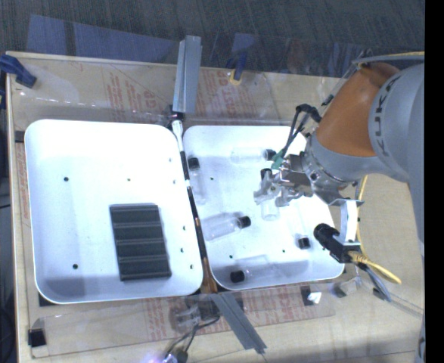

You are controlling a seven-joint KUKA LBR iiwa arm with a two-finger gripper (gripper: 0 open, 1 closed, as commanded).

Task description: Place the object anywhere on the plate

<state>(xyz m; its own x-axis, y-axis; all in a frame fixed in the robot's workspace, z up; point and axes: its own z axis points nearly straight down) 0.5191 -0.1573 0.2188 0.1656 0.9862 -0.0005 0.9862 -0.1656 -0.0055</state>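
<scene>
The plate is a dark ribbed rectangle lying in the left bin, toward its front. Several clear vials with black caps lie in the right bin. One vial rests near the bin's middle, a second along the left wall, and a third at the front. Another vial lies at the back, just left of the wrist. My gripper hangs low over the middle of the right bin, a little right of and above the middle vial. Something clear and glassy blurs together at its tip.
A small black cap sits near the right bin's front right corner. A grey divider bar runs back from the gap between the bins. The left bin has bare white floor around the plate.
</scene>
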